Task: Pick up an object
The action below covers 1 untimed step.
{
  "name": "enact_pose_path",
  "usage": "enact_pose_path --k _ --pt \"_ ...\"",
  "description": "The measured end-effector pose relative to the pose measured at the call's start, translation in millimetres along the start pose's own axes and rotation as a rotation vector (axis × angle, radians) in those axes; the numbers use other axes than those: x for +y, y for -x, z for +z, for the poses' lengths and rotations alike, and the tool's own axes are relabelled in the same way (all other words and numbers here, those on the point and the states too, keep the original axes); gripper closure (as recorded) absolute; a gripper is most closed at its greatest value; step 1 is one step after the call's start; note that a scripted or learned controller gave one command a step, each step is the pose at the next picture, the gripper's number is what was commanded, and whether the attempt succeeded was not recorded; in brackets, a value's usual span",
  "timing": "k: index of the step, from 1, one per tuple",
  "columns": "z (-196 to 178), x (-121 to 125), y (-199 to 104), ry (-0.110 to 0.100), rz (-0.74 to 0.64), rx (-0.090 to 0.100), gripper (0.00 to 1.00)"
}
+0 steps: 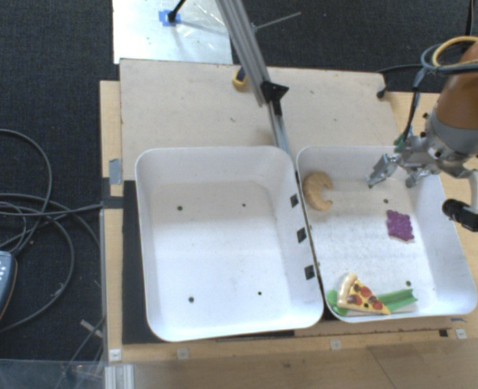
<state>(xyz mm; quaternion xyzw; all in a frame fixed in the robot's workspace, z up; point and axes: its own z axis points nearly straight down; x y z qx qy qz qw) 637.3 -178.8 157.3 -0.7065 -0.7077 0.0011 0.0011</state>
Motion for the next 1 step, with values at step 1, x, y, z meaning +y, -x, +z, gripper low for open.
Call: enact_pose_path --k 1 --pt "57.3 -0.4 -9.5 -0.001 -0.003 0.001 0.0"
